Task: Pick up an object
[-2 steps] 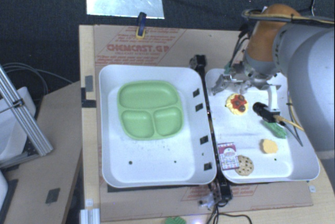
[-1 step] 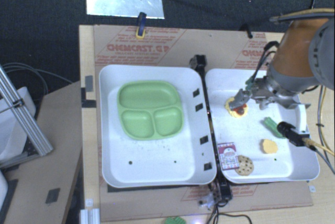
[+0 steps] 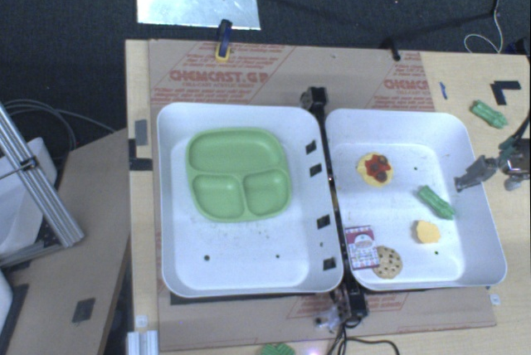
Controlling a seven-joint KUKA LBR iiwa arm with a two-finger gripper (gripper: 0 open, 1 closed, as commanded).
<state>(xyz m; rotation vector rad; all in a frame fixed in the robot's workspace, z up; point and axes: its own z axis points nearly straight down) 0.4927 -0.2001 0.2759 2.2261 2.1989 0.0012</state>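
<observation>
The right bin (image 3: 398, 123) holds several small toy foods. A yellow round piece with a red topping (image 3: 376, 168) lies near its middle. A green pickle-like piece (image 3: 435, 201) lies toward the right wall, with a yellow chunk (image 3: 428, 232) just below it. At the front left of the bin lie a chocolate-chip cookie (image 3: 387, 262) and a red-and-white packet (image 3: 360, 246). My gripper (image 3: 465, 180) reaches in from the right, over the bin's right rim, just right of and above the green piece. Nothing shows held in it.
The left bin (image 3: 174, 262) holds a green divided plate (image 3: 239, 173). Another green piece (image 3: 488, 114) lies on the bench outside the right bin, at the far right. A black divider with clips (image 3: 325, 196) runs between the bins.
</observation>
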